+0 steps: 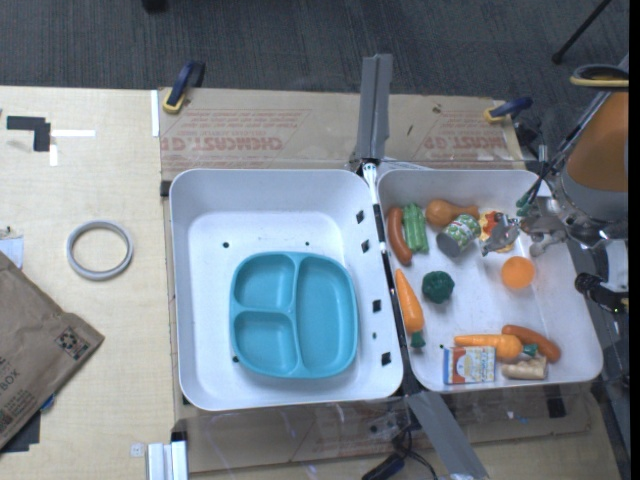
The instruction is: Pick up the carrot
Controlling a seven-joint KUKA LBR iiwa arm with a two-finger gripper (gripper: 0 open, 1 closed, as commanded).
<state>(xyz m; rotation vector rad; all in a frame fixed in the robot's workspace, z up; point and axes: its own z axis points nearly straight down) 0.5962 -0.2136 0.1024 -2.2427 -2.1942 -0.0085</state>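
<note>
Carrot (406, 304) at 8 o'clock from the claw (505, 233), both in the right bin (585, 343).

Lay tight along the bin's 9 o'clock wall, long axis running roughly 12 to 6, green end toward 6. Hung over the clutter near the 12 o'clock wall, well apart from it, with broccoli (437, 286) between. Could not tell whether spread or pressed together. Likely needed a reach toward 8 o'clock and a grip across the short axis, with the wall crowding one side.

Tray (295, 315) in left bin (200, 208)
</note>
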